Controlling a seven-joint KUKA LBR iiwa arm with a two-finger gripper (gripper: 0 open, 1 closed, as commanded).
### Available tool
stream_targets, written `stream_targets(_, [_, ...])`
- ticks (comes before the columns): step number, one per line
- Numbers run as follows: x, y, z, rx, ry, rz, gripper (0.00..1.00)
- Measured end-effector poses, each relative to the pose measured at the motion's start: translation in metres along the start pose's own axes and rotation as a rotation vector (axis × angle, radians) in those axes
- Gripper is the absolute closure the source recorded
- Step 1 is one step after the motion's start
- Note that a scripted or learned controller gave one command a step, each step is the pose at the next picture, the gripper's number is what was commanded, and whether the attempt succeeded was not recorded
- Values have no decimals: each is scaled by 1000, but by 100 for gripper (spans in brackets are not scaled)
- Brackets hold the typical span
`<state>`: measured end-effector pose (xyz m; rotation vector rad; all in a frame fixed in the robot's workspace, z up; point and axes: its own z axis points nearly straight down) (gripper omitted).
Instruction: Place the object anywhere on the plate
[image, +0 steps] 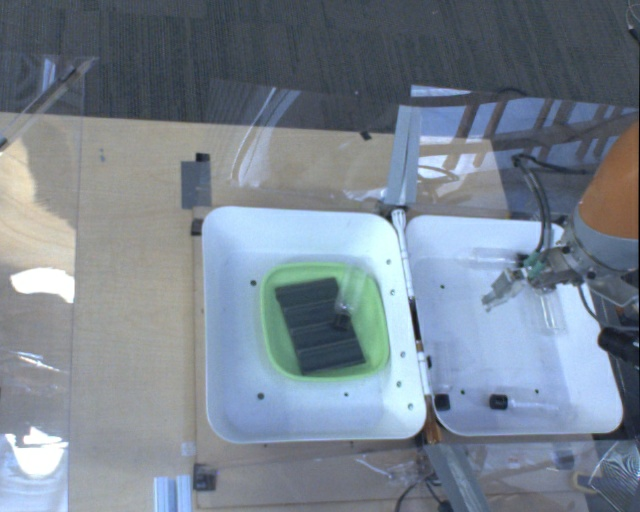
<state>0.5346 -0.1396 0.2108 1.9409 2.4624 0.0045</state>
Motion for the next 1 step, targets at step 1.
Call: stream_targets(1, [-72, 17, -9, -2, -2, 39, 0])
